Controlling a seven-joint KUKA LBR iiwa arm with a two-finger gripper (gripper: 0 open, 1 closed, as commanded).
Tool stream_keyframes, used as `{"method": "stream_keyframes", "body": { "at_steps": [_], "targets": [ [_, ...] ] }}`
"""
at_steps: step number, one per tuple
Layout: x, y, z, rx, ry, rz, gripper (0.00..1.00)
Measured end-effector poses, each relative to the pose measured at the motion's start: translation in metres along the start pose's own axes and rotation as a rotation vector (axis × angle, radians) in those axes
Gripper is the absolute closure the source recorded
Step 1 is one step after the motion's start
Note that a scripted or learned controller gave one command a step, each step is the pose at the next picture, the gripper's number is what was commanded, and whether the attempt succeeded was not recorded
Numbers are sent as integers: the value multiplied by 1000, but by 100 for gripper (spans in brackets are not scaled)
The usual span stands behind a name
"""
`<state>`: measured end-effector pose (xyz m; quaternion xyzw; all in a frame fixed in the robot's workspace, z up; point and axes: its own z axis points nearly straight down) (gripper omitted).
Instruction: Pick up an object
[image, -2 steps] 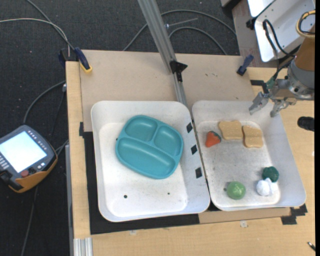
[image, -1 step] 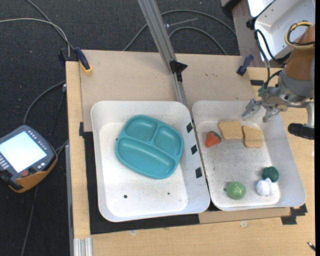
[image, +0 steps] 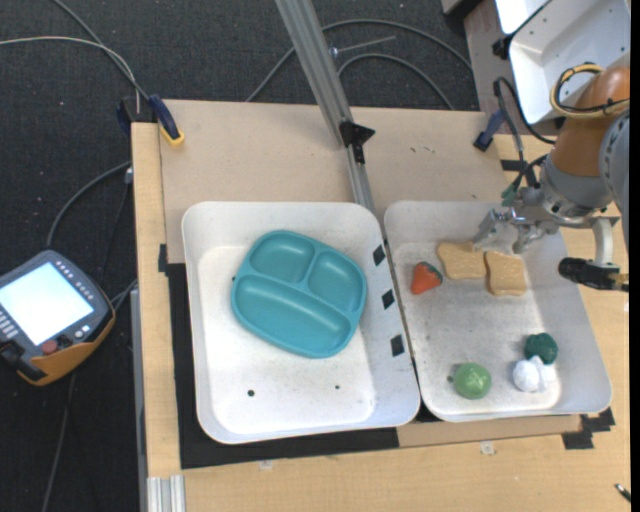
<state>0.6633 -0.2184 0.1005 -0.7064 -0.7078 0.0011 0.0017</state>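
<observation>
My gripper (image: 507, 229) hovers over the back of the right bin (image: 590, 390), its fingers spread open and nothing between them. Just below and in front of it lie two tan bread-like pieces, one (image: 461, 262) to the left and one (image: 506, 273) right under the fingertips. A small red strawberry-like piece (image: 426, 279) sits left of them. Near the bin's front are a green ball (image: 471, 379), a white lump (image: 528, 376) and a dark green piece (image: 541, 347).
The left bin (image: 215, 400) holds a teal divided plate (image: 299, 292). A metal pole (image: 325, 70) slants across the bench behind the bins. Between the bread pieces and the front objects the right bin's floor is bare.
</observation>
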Motion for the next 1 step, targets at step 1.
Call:
{"method": "stream_keyframes", "body": {
  "at_steps": [1],
  "targets": [
    [0, 3, 10, -7, -1, -1, 0]
  ]
}}
